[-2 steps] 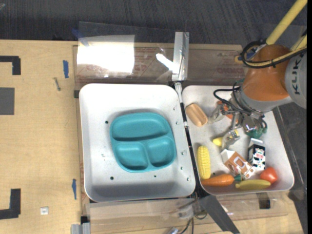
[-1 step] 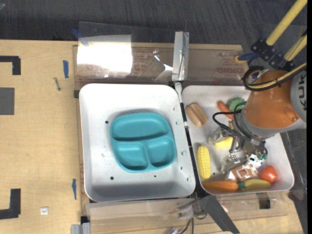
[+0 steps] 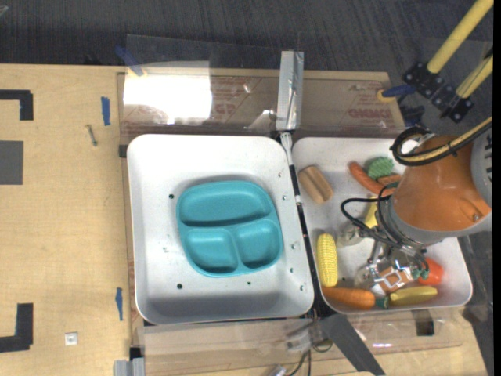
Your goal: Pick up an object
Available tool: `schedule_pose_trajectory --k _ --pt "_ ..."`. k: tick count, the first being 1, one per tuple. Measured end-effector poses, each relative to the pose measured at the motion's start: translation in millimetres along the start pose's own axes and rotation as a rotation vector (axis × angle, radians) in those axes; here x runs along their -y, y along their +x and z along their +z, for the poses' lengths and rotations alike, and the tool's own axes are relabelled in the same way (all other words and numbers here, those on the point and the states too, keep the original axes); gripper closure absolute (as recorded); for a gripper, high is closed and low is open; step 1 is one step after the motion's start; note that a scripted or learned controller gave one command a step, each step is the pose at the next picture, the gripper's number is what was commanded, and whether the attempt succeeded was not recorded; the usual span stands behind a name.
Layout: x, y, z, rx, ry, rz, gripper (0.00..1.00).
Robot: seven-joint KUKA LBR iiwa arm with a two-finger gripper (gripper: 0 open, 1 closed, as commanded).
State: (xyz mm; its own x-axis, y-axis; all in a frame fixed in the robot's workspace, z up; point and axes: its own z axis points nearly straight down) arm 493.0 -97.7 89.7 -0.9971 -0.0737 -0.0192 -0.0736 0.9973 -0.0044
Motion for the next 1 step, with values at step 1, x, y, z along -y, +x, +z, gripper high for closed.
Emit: schedule_pose_trajectory --k 1 --pt "19.5 -86.7 -53.0 -0.009 -0.002 0.150 0.00"
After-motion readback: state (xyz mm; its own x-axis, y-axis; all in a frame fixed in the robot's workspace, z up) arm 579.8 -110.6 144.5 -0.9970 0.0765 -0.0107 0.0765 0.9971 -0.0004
